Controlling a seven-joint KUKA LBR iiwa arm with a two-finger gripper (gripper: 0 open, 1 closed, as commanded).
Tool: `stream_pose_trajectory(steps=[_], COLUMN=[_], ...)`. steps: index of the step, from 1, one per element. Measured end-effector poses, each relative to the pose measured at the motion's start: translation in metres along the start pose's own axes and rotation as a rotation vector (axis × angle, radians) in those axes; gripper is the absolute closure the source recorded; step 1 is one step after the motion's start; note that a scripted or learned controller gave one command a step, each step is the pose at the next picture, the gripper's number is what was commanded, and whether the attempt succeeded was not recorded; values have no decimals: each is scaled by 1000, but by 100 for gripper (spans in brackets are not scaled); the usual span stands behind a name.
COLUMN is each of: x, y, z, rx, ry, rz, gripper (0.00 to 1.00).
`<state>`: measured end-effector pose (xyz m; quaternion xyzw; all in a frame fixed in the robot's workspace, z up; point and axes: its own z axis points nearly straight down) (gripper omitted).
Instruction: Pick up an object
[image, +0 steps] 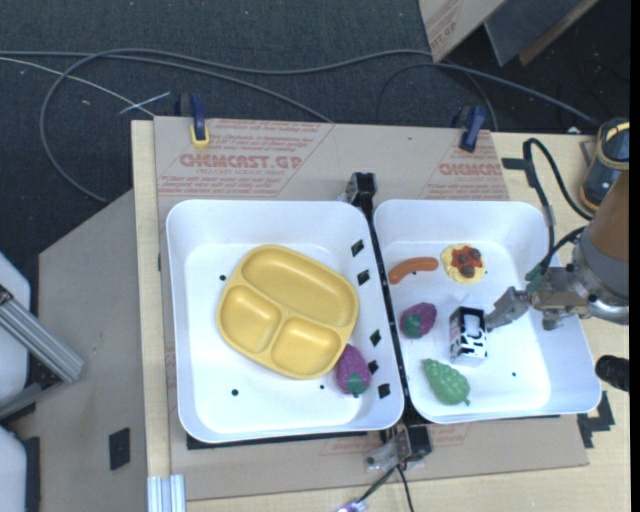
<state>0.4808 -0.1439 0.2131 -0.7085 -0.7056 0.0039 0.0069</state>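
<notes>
Toys (468, 335) in right white bin (520, 385) — brown board (250, 155), dark carpet (80, 120) around.

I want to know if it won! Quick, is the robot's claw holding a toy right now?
Gripper: cannot be told whether open or closed. It sits in the right bin, right beside the black-and-white toy, but no toy is seen between its fingers.

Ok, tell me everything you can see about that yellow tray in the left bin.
The yellow tray is a rounded plate of smooth, plastic-looking material with three compartments: one large along its upper side, two smaller below. It lies flat, right side up and turned at an angle, in the middle of the left bin. A purple toy fruit sits against its lower right edge.
</notes>
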Motion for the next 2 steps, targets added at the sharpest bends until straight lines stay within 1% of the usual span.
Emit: stream_pose_trajectory(steps=[1, 2], x=[0, -9], y=[3, 1], z=[-6, 49], rx=[-14, -8], ry=[-3, -1], rz=[-4, -3], gripper=[0, 0])
